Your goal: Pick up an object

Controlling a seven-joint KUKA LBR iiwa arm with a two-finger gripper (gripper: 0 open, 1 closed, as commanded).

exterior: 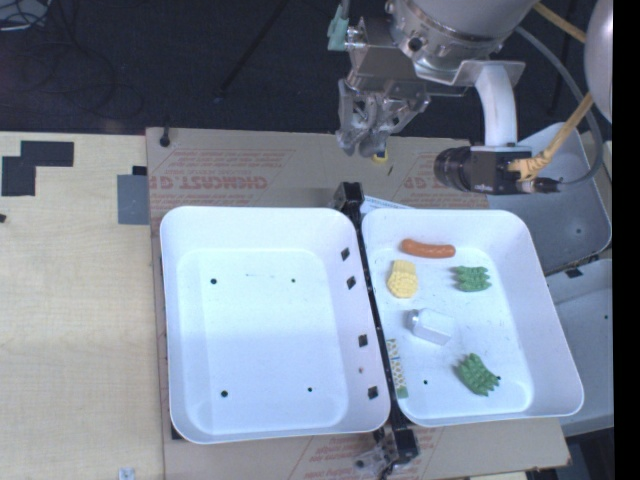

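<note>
My gripper (372, 140) hangs high above the far edge of the bench, over the brown cardboard sheet (260, 173) behind the two bins and close to the line where they meet. From this angle the tips merge into one dark cluster, so I cannot tell how the gripper is set, and I see nothing carried under it. I judge this a waiting height, clear of both rims, from which a descent into either bin could begin.

Everything worth picking lies in the right bin (555, 368). Nearest my gripper, along that bin's far edge, is a small orange sausage (428, 249), lying flat and crosswise. Just in front of it, toward the inner wall, sits a yellow piece of corn (402, 279). Level with the corn and further toward the outer wall is a green leafy piece (470, 278). Near the bin's middle lies a clear plastic piece (429, 327), pale against the white floor and hard to make out. Toward the near edge is a second green piece (477, 374). They are scattered apart, none touching, which should leave room around each one for a grasp.

The left bin (190, 368) has only small dark dots on its floor. A row of black clips (360, 308) runs along the shared wall, which I would keep clear of when going for the corn.
</note>
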